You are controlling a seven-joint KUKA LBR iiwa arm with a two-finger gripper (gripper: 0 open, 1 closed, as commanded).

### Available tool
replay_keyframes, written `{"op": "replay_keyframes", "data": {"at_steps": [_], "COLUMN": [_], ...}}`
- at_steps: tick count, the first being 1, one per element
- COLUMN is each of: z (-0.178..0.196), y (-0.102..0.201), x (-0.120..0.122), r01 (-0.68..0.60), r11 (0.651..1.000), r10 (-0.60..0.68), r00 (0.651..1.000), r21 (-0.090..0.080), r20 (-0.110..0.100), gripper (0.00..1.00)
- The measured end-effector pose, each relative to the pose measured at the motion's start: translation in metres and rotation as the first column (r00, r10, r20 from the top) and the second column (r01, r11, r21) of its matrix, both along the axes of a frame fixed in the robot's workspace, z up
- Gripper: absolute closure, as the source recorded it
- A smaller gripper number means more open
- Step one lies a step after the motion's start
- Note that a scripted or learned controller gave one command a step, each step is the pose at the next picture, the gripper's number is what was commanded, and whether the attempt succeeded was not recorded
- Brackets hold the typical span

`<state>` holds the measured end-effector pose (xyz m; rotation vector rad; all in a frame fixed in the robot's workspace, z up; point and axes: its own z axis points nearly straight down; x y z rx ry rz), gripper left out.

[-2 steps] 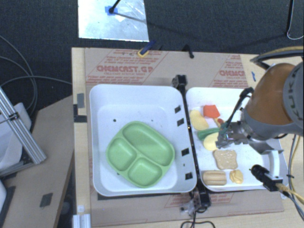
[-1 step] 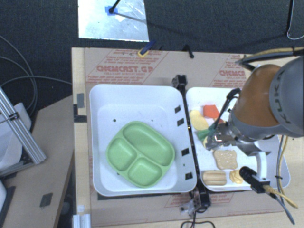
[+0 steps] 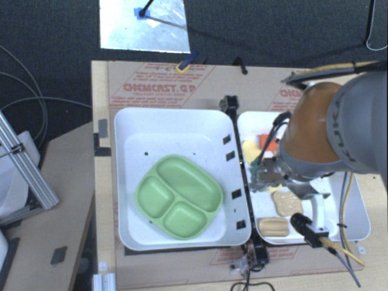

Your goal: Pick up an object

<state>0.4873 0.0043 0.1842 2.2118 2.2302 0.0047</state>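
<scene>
The grey arm (image 3: pixel 339 126) with its orange band reaches in from the right and hangs over the right bin (image 3: pixel 357 223), covering much of it. The left bin (image 3: pixel 176 126) is the larger open area; it holds a green divided plate (image 3: pixel 179 196) with three compartments, lying flat toward the near side. The right bin holds small food-like pieces: a pale tan, bread-like piece (image 3: pixel 284 202) near the middle, a bun-shaped tan piece (image 3: pixel 273 227) in the near left corner, a yellow piece (image 3: pixel 250 150) by the divider, and a red-orange piece (image 3: pixel 267 141) just beside it, partly hidden by the arm. The gripper (image 3: pixel 262 176) sits low over the right bin's left side, between the yellow piece and the bread-like piece; whether its jaws are open or closed cannot be told, and nothing is visibly held
</scene>
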Motion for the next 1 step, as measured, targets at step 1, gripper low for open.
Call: {"op": "replay_keyframes", "data": {"at_steps": [1], "z": [0.0454], "y": [-0.0135], "x": [0.0451], "r01": [0.004], "r11": [1.000], "r10": [-0.004], "r00": [1.000], "r21": [-0.003], "r20": [0.006], "gripper": [1.00]}}
